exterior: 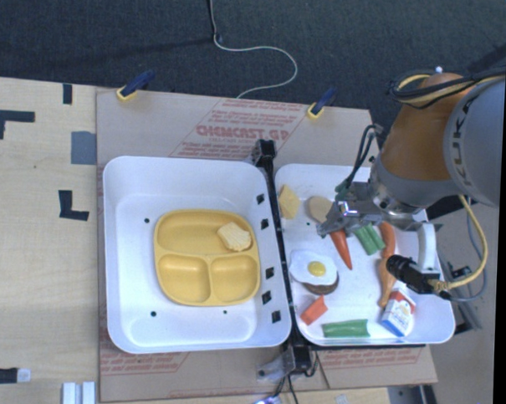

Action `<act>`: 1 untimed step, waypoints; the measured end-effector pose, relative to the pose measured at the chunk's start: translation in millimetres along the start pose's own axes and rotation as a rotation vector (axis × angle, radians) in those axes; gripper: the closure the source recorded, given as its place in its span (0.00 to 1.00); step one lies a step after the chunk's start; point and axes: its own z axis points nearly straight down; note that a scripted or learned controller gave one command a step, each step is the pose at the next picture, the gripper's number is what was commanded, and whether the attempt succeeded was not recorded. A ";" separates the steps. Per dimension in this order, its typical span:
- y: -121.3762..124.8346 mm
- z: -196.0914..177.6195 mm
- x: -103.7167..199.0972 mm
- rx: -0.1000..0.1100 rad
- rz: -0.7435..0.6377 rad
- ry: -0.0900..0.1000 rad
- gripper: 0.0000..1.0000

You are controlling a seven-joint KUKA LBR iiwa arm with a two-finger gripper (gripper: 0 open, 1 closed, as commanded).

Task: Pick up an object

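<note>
Carrot [342, 248]: an orange toy carrot lying in the right bin [436, 330], pointing down and slightly right, directly under the end effector [343, 216]. The end effector sits low over the upper part of this bin; whether its fingers are parted or closed cannot be told from this view, and nothing is seen clamped between them. Just right of the carrot lie a green piece [369, 240] and a second carrot [389, 241]. A fried egg on toast [315, 271] rests left of the carrot tip. A cheese wedge [288, 203] lies near the bin divider. The left bin [122, 317] holds a yellow divided plate [170, 273] with a bread piece [235, 235] in its upper right compartment.
</note>
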 end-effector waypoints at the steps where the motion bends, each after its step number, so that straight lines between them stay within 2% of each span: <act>1: -9.2 -18.8 -0.8 -0.002 0.001 0.000 1.00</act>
